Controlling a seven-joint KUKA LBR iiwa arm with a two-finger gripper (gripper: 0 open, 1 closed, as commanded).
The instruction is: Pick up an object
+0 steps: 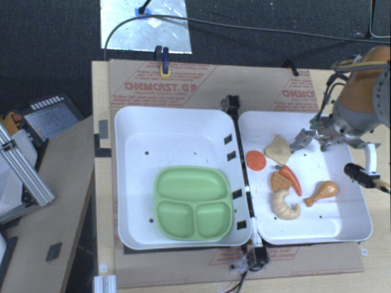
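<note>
Several toy foods lie in the right bin (pixel 351 224): a red tomato slice (pixel 255 160), a beige wedge (pixel 278 149), an orange-red carrot (pixel 287 179), a pale curled shrimp (pixel 285 205) and a tan chicken drumstick (pixel 321 192). My gripper (pixel 317 140) hangs over the back of that bin, just right of the beige wedge and behind the drumstick. It is open, its grey fingers (pixel 302 140) spread with nothing between them. The orange-banded wrist (pixel 363 93) rises behind it at the right edge.
The left bin (pixel 131 163) holds a green divided plate (pixel 192 201). A black clip strip (pixel 239 163) runs along the seam between the bins. A black and white part (pixel 361 172) juts over the right bin's right side.
</note>
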